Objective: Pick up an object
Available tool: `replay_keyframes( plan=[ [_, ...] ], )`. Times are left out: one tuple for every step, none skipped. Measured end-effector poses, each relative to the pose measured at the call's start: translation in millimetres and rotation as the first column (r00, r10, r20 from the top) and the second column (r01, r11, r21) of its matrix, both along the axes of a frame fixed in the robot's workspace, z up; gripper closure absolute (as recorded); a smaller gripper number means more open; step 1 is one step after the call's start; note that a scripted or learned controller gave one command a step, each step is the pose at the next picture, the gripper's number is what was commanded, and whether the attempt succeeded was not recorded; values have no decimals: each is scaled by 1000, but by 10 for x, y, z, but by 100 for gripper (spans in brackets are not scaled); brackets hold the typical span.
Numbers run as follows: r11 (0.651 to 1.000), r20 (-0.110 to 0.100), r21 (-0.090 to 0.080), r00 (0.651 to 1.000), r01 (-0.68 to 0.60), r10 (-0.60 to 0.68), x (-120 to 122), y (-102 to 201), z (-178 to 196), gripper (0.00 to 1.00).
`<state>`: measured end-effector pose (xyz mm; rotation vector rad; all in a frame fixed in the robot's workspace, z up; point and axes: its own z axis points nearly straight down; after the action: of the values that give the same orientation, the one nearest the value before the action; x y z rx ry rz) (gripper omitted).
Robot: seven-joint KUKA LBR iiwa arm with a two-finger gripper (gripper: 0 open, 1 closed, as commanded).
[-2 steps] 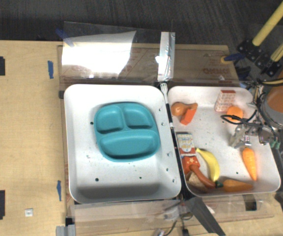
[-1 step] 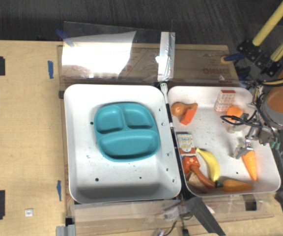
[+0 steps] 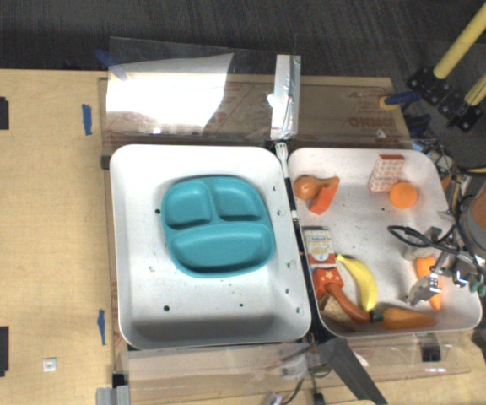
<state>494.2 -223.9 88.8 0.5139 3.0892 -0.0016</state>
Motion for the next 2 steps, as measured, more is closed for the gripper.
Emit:
replay_keyframes(
  plan=[
    [1000,13,-6,1000,-2,2,44,-7,134,100],
    [999,-2,2,999,49,-49,636,24,67,100]
  ],
)
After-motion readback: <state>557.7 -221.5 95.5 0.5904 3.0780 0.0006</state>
